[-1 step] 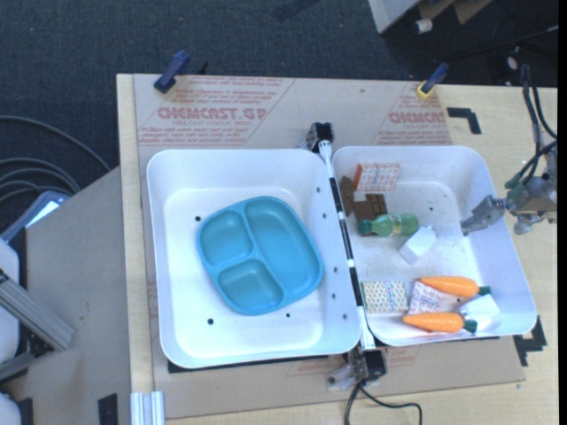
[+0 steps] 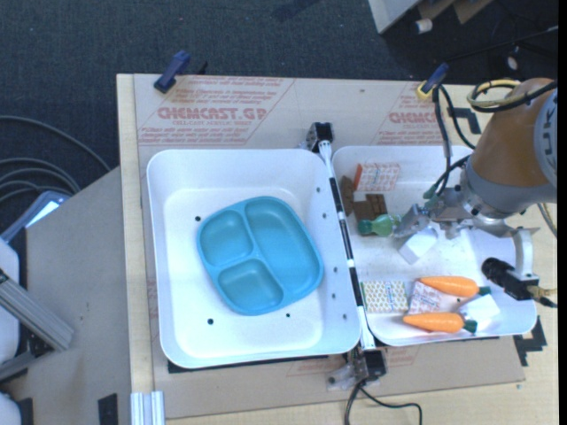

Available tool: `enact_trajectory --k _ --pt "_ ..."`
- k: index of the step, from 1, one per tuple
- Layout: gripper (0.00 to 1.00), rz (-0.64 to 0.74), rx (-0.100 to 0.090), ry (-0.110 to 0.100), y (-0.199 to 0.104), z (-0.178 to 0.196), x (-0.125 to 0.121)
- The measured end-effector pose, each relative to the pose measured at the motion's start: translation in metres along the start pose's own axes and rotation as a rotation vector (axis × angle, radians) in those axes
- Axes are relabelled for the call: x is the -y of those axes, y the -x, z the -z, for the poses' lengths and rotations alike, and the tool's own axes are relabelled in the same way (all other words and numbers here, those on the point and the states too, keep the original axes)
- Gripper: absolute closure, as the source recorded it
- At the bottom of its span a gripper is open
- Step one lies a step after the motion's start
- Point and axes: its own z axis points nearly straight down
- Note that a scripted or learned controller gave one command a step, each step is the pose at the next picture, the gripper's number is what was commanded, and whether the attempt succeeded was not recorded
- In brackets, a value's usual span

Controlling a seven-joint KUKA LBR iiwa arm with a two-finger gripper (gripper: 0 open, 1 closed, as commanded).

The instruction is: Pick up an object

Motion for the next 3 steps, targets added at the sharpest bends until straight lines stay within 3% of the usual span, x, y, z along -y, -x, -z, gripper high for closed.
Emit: enact_trajectory --k 1,2,3 --pt "0.00 -0.001 0.000 0.000 -0.043 -0.046 0.017" --pt "0.00 -0.001 0.001 0.003 -0.041 -0.045 -0.024" --pt "0.00 0.000 0.001 0.002 -0.032 -0.045 -0.049"
